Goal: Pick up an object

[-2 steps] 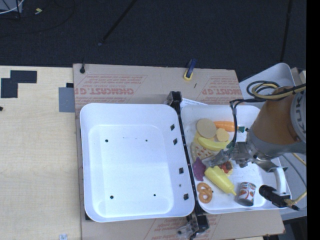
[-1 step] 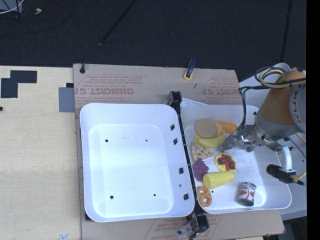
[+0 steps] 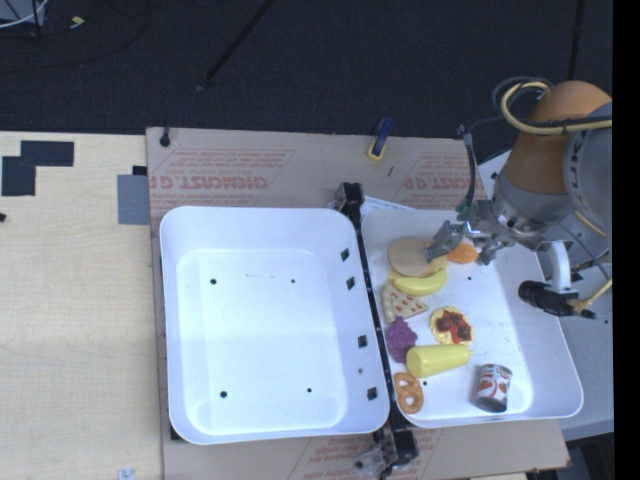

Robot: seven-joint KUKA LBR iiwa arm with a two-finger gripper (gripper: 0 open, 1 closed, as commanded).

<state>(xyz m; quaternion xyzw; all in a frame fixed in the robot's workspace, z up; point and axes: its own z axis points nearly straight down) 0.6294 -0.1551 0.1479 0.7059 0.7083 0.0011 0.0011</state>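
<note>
My gripper (image 3: pixel 463 249) hangs over the far part of the right bin (image 3: pixel 545 363), under the orange-banded wrist. Its fingers are spread open, one at the left (image 3: pixel 442 240) and one at the right (image 3: pixel 489 251). A small orange piece (image 3: pixel 463 254) lies on the bin floor between them, and I cannot tell whether they touch it. Just left of the gripper are a tan round disc (image 3: pixel 407 256) and a yellow banana (image 3: pixel 422 283).
The right bin also holds a waffle wedge (image 3: pixel 398 302), purple grapes (image 3: pixel 401 338), a small red-topped tart (image 3: pixel 451 324), a yellow cylinder (image 3: pixel 437 359), a pretzel (image 3: pixel 408 392) and a can (image 3: pixel 492 387). The left bin (image 3: pixel 175 268) stands beside it, past a black divider (image 3: pixel 366 298).
</note>
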